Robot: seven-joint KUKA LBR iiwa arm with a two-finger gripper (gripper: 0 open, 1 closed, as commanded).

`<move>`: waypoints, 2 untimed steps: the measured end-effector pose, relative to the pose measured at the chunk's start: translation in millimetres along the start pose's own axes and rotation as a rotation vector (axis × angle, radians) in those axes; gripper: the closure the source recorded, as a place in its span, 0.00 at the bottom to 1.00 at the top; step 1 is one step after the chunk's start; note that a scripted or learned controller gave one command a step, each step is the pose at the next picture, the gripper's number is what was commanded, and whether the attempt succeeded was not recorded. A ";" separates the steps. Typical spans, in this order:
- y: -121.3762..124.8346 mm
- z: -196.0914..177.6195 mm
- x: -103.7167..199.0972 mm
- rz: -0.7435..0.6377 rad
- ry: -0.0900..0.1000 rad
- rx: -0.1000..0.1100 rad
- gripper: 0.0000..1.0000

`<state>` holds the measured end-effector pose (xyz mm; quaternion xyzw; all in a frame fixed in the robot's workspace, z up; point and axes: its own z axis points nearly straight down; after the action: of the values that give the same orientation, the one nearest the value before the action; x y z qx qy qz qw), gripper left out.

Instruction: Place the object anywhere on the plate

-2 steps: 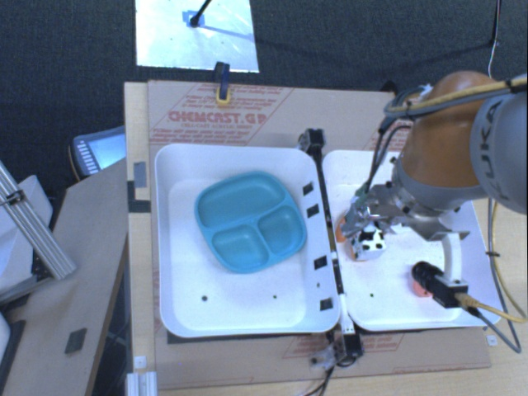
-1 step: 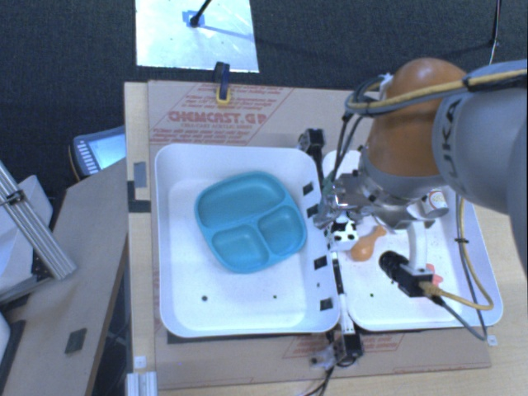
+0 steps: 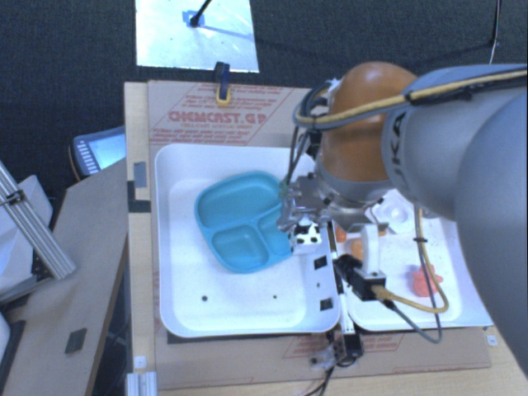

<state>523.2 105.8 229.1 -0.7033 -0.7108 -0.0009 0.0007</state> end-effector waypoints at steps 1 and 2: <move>17.1 4.7 58.9 0.000 0.001 -0.001 1.00; 9.3 4.6 102.0 0.002 0.000 0.000 1.00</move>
<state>531.4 208.0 224.7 -0.7039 -0.7103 -0.0010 0.0008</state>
